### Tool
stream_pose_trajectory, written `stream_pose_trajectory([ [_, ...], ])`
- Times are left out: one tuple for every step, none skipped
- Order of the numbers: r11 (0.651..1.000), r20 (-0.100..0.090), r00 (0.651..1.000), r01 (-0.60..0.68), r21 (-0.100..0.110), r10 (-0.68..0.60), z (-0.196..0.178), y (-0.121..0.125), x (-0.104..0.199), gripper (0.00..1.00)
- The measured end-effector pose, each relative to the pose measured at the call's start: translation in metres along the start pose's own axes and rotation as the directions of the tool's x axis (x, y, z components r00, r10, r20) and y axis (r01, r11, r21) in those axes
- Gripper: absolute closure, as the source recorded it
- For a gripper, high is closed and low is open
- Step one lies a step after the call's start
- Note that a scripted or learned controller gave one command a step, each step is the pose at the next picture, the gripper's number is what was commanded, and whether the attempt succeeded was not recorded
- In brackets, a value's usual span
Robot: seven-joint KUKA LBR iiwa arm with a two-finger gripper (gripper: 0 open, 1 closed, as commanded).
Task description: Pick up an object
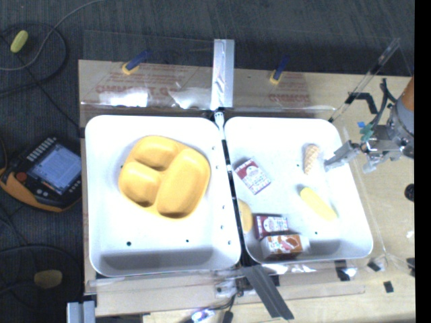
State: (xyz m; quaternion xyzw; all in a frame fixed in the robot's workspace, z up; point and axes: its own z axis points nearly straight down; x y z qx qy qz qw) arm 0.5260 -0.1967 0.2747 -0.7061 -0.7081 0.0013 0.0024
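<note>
My gripper (360, 151) hangs at the right edge of the right bin (350, 180), just over its rim, with nothing seen in it. Closest to it is a small tan ridged cone-like piece (310, 157), and a yellow banana-shaped object (317, 202) lies a little lower. A red-and-white carton (252, 175) sits in the bin's left part. Two brown cartons (271, 222) (283, 245) lie at the front. A pale round item (244, 215) rests against the left wall. A big yellow lumpy object (163, 175) fills the middle of the left bin (108, 241).
The raised divider (227, 180) runs between the two bins. Blue and yellow clamps (135, 61) (276, 76) hold a clear sheet behind them. A teach pendant (47, 173) lies on the floor to the left. Small parts lie on the bench to the right.
</note>
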Motion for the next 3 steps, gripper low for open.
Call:
stream_pose_trajectory([
  [0.95,0.006,0.95,0.311,-0.011,-0.311,0.185,0.032,-0.002,0.0],
  [0.95,0.004,0.95,0.311,-0.013,-0.311,0.177,0.033,-0.001,1.0],
  [0.953,0.002,0.953,0.303,-0.001,-0.303,0.08,0.081,0.063,1.0],
])
